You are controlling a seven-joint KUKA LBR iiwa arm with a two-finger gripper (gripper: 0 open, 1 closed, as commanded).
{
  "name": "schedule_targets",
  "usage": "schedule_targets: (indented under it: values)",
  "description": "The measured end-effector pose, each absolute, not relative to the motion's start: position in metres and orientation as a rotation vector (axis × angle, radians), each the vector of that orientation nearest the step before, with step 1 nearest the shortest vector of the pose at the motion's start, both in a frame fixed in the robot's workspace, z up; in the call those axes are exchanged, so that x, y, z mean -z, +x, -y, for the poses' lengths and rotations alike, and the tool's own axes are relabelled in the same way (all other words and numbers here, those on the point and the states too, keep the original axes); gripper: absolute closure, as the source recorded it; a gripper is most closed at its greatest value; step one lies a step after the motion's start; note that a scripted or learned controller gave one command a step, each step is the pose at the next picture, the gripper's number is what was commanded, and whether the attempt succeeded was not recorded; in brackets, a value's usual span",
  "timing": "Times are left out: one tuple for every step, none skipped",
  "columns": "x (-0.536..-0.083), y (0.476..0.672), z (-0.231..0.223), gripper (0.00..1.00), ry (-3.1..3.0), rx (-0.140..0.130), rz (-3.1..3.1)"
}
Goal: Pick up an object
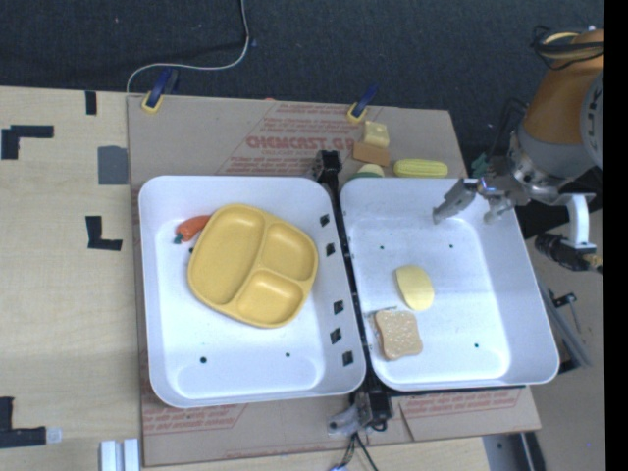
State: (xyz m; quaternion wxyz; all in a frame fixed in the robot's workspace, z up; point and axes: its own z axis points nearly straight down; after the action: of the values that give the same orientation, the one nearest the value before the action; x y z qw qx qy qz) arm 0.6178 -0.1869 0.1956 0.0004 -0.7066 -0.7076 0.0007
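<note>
Hovering over right bin [510, 292] upper right corner: claw [473, 204], fingers spread open, gripping nothing, touching nothing.

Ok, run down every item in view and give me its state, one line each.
Gripper: over the right bin's upper right corner, open, holding nothing.
Yellow divided plate: upright, lying flat in the left bin.
Orange piece: in the left bin, partly tucked under the plate's edge.
Yellow oval piece: lying loose in the right bin.
Bread slice: lying flat in the right bin, just below the oval piece.
</note>
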Motion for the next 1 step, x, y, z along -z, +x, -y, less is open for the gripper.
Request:
schedule_targets:
  values:
    - [-0.1468,0.6083,0.1312,0.0,-2.212,-0.005,2.223]
